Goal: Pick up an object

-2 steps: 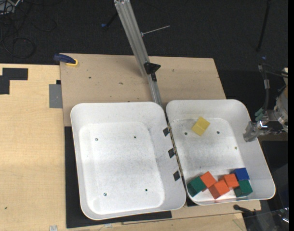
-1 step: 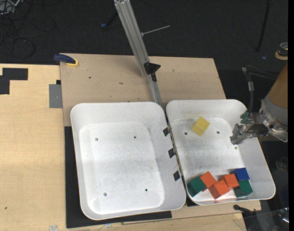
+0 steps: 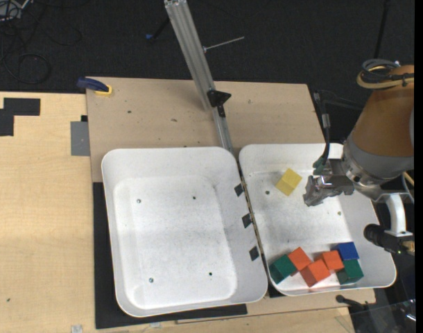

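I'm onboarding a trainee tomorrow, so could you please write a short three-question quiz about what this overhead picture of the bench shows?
1. True or false: the yellow block lies in the same bin as the cluster of orange, green and blue blocks.
2. Multiple choice: the gripper is nearest to which item? A) the yellow block B) the blue block C) the blue clamp on the bench's far left corner
3. Fill in: the block cluster sits at the ______ edge of the right bin, nearest the camera.

Key: 1 true; 2 A; 3 front
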Robot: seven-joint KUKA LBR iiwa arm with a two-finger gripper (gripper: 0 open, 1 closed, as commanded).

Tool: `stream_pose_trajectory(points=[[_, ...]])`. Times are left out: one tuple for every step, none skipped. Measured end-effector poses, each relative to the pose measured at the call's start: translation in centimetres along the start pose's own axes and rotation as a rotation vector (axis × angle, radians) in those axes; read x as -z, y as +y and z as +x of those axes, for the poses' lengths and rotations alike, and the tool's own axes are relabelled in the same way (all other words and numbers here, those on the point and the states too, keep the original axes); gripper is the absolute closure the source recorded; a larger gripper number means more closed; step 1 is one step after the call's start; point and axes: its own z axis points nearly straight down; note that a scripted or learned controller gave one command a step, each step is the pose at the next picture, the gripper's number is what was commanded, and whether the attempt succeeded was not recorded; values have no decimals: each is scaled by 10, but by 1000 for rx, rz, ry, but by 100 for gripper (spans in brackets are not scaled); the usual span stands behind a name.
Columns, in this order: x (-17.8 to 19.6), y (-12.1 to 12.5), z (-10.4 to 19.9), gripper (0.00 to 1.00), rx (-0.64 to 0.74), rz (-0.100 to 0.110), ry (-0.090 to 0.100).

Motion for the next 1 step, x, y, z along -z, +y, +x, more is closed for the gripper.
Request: stream_pose_trajectory(points=[[-11, -4, 55, 100, 0, 1, 0]])
